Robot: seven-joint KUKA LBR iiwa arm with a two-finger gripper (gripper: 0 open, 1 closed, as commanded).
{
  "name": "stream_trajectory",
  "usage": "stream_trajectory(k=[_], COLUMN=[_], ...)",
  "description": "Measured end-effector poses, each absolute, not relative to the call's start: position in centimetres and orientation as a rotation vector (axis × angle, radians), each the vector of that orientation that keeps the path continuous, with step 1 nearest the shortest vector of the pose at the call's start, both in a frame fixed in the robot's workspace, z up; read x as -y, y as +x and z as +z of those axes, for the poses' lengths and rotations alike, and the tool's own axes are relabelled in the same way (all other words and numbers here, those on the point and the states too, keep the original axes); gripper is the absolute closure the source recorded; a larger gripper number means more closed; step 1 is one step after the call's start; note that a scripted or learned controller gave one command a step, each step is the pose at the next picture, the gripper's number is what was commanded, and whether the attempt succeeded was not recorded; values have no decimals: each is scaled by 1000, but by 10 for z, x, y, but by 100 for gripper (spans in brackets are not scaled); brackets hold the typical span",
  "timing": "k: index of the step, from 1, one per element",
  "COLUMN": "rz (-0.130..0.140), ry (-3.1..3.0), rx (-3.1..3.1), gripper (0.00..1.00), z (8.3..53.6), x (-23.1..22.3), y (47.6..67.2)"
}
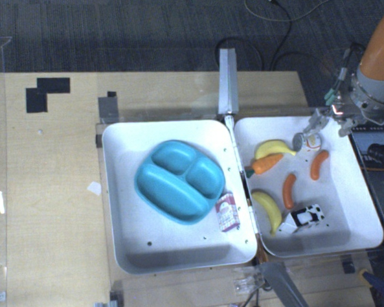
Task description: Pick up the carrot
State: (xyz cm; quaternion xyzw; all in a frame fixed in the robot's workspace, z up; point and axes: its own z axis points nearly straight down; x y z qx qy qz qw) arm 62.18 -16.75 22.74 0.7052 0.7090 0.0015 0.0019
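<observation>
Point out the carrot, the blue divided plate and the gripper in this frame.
carrot (268,165): camera view, middle of its orange body.
blue divided plate (156,184): camera view, outer rim on its left side.
gripper (312,134): camera view, between its fingertips, above the right bin.

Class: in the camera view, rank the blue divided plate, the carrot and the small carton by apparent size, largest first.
1. Blue divided plate, by far.
2. Carrot.
3. Small carton, though it looks close to the carrot, so this ranking is unsure.

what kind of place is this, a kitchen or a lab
Most likely a robot lab, not a kitchen: two white bins fixed to a wooden bench, toy food such as the carrot, and loose cables on carpet.
</observation>
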Motion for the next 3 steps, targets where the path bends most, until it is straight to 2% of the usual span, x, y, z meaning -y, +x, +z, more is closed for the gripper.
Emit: stream_trajectory(k=[1,2,3], rz=[2,11,20], ry=[2293,2226,2221], rx=[-2147,-2205,-2204], gripper=[0,0,100], z=[116,88,101], x=[148,176,174], y=[559,595,598])
